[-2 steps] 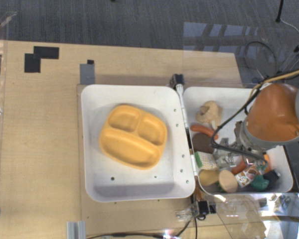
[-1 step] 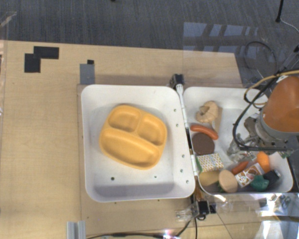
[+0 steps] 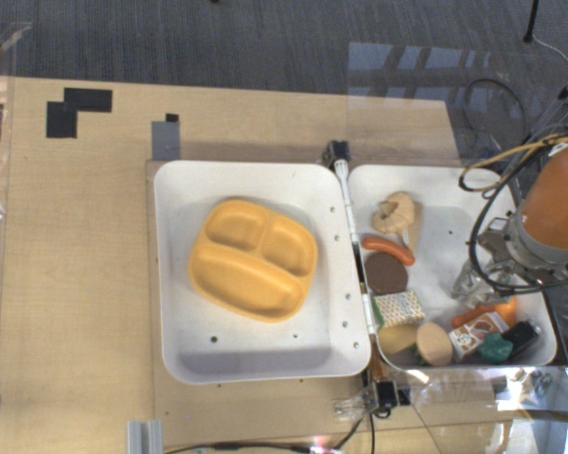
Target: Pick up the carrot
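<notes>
The carrot (image 3: pixel 488 311), a small orange piece, lies near the front right of the right bin (image 3: pixel 445 220), among other toy foods. My gripper (image 3: pixel 475 287) hangs low in that bin, just above and slightly left of the carrot, under the grey wrist with its orange band (image 3: pixel 557 201). The wrist and cables hide how the gripper's tips stand and whether they touch the carrot.
A yellow divided plate (image 3: pixel 254 258) fills the middle of the left bin (image 3: pixel 175 348). The right bin also holds a beige lump (image 3: pixel 395 213), a sausage (image 3: pixel 388 250), a brown disc (image 3: pixel 386 272), a checkered piece (image 3: pixel 399 305), a tan cylinder (image 3: pixel 434 343), a small printed box (image 3: pixel 473 335) and a green item (image 3: pixel 497 349).
</notes>
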Controlling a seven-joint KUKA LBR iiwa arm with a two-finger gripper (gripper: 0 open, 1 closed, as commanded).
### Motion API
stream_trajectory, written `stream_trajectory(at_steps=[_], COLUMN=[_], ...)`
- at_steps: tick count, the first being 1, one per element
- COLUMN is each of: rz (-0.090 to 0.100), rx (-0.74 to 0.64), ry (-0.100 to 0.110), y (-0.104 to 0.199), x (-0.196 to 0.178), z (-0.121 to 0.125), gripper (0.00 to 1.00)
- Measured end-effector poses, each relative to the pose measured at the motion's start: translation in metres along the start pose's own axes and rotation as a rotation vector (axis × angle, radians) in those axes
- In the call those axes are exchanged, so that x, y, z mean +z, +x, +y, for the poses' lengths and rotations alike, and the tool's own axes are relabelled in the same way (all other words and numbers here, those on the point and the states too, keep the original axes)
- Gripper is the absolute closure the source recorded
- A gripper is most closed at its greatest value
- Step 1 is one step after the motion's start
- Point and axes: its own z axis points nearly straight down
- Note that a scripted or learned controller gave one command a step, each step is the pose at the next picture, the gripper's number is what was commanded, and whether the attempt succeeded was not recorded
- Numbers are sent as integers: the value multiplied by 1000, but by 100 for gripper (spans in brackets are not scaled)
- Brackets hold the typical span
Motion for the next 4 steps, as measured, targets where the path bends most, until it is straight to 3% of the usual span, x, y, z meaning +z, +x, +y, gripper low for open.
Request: stream_trajectory(at_steps=[1, 2, 3, 4], rz=[4, 5, 5, 0], rx=[-259, -257, -517, -816], ry=[-9, -9, -14, -5], y=[-59, -58, -23, 27], x=[-3, -3, -39, -32], z=[-65, -65, -27, 28], gripper=[100, 0, 0, 0])
